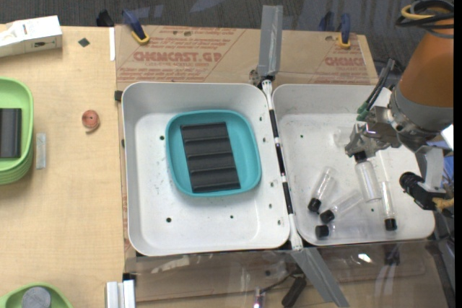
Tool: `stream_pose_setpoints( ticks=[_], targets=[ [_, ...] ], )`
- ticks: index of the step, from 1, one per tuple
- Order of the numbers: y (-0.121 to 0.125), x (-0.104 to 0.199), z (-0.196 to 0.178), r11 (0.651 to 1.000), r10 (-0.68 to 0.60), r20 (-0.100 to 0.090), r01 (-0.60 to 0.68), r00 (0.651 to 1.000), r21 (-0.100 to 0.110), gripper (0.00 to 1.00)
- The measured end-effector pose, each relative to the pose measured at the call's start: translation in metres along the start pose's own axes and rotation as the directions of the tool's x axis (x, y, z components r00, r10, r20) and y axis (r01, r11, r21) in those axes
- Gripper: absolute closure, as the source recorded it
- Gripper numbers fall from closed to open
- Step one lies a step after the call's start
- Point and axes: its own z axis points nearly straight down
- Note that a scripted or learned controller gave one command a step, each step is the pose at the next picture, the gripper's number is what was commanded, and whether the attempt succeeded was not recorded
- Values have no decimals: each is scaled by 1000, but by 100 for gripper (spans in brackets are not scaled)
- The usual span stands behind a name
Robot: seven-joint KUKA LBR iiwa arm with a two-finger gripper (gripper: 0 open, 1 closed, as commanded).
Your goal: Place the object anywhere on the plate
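Pale wood desk (65, 227) under a slanted overhead view, dark carpet beyond its far edge, brown cardboard sheet (188, 54) lying beneath two shallow white bins. Left bin (144, 227) holds the teal plate (249, 155), roughly square with rounded corners, sitting near the bin's middle; four dark ribbed bars (209, 155) lie across the plate's well. Right bin (303, 112) holds the clear plastic tubes with dark caps: one tube (322, 190) tilted near the bin's centre-left, another (339, 208) lying flatter just beside it, a small dark cap (322, 231) near the front wall, and a longer tube (385, 204) running toward the front right corner with its cap at the near end. My arm (432, 76) reaches in from the right, orange band above the grey wrist. My tool (364, 155) hangs over the right half of the right bin, pointing down, with another clear tube (369, 180) directly below it; tool and tube blur together there, so I cannot tell whether the tool is wide, narrow, or gripping anything. All the tubes are in the right bin, well apart from the plate. Off to the left on the desk: a stack of green trays (22, 94) at the edge, a small reddish round piece (89, 119), a white box (29, 34) at the far corner.
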Motion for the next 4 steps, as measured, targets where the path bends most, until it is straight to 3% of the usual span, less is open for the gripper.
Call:
stream_pose_setpoints(
  ticks=[1,2,3,4],
  targets=[
    [0,0,0,1000,0,0,0,1000,0,0],
    [29,-42,-10,1000,-32,0,32,1000,-1,0],
    [81,-99,5,1000,-26,0,26,1000,-1,0],
    [117,-95,-42,999,-38,0,38,999,-3,0]
  ],
)
